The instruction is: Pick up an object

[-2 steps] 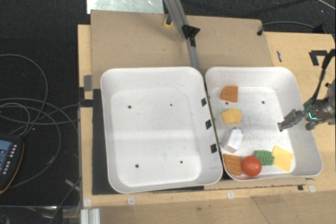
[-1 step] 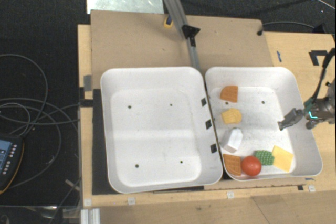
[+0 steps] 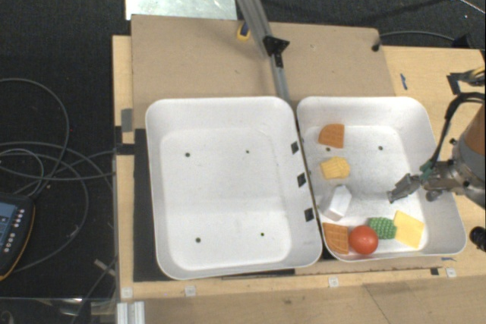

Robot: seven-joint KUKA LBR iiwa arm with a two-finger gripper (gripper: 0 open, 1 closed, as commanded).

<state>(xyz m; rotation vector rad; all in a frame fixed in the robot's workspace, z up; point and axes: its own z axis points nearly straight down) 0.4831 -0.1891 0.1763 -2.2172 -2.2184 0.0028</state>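
Near the right bin's (image 3: 425, 121) right wall hovered the gripper (image 3: 400, 190), finger state unclear, flat yellow wedge (image 3: 409, 228) just below.

Two bins (image 3: 228, 110) are set side by side on the counter (image 3: 334, 57); the fingers (image 3: 400, 190) are poised over the right bin (image 3: 425, 121), its items (image 3: 335, 167) left of them.

The arm (image 3: 472, 155) is grey with an orange band; black cables loop above a dark metal gripper (image 3: 402, 190).
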